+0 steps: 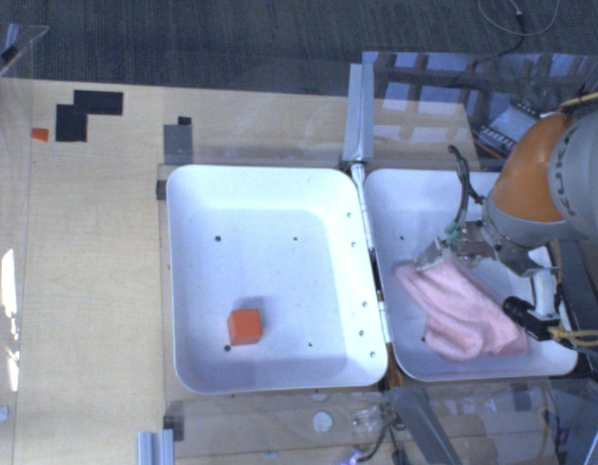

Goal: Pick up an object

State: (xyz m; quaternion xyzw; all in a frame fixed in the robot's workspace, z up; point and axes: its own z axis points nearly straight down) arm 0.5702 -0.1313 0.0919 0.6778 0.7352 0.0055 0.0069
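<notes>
Camera view: two white bins, and the arm is low over the right one.

Lower left, an orange block sits alone in the left bin. In the right bin, a pink cloth lies crumpled, the gripper right at its upper edge; clenched or released, I cannot tell. Black shapes mark the bench at upper left.

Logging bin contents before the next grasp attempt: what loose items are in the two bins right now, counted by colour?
Orange: 1, a small block in the left bin.
Pink: 1, a soft cloth in the right bin, lying just below the gripper.
Total: 2
</notes>
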